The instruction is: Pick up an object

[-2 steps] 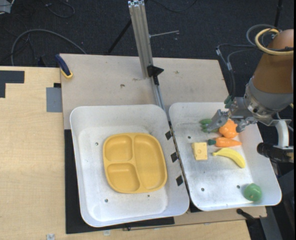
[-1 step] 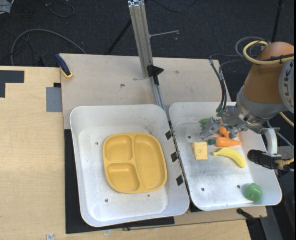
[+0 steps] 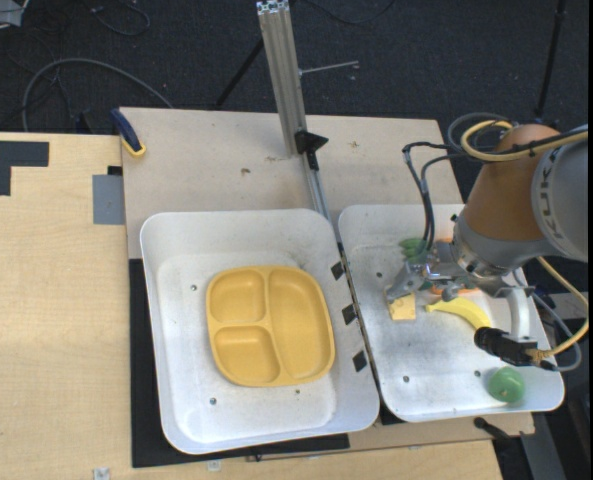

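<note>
On the counter (image 3: pixel 226 158) two white bins are seen side by side: the left bin (image 3: pixel 176 368) carries a yellow divided plate (image 3: pixel 271 325), and the right bin (image 3: pixel 426 378) carries the small objects and is entered by the grey and orange arm (image 3: pixel 511 203). The step in hand is judged to be the descent onto one object in the right bin. It would be done well if the hand (image 3: pixel 428 273) is centred over a single piece, kept away from the bin wall and from the neighbours, and closed only when the piece is truly between its sides. The hand is low over the far middle part of the right bin, and whether it is spread or pressed together cannot be told, because the wrist covers it. A banana (image 3: pixel 463 311) lies just beside the hand, on the near right side. A small yellow block (image 3: pixel 403 309) lies just below it, toward the left. A green piece (image 3: pixel 412 245) is seen just beyond it. A green ball (image 3: pixel 506 385) rests well apart, in the near right corner. Nothing is seen to be pinched.
</note>
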Available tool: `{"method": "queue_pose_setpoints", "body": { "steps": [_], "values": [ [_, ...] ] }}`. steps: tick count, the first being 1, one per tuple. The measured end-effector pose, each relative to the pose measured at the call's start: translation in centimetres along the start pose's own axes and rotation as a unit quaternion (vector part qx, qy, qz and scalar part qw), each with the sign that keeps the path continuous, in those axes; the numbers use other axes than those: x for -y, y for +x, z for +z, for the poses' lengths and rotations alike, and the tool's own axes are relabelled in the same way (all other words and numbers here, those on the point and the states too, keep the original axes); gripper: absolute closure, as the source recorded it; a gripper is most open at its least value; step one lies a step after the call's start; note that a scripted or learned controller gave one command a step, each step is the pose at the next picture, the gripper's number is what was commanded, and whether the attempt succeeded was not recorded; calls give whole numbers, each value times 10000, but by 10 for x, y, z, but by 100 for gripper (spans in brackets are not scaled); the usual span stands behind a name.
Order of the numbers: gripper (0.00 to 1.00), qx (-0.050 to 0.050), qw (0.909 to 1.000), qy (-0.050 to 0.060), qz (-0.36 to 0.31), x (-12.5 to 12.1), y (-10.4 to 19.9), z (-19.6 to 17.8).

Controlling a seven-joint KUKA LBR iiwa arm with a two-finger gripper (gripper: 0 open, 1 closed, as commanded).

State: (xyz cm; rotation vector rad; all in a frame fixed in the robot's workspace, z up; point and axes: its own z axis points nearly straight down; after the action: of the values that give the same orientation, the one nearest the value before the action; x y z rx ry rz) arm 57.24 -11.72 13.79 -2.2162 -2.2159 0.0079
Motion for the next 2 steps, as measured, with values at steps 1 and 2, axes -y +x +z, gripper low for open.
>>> {"method": "queue_pose_setpoints", "body": {
  "steps": [1,2],
  "values": [
    [0,12,10000,-71,3,-3,0,38],
    [100,13,10000,-46,28,-1,-2,29]
  ]
}}
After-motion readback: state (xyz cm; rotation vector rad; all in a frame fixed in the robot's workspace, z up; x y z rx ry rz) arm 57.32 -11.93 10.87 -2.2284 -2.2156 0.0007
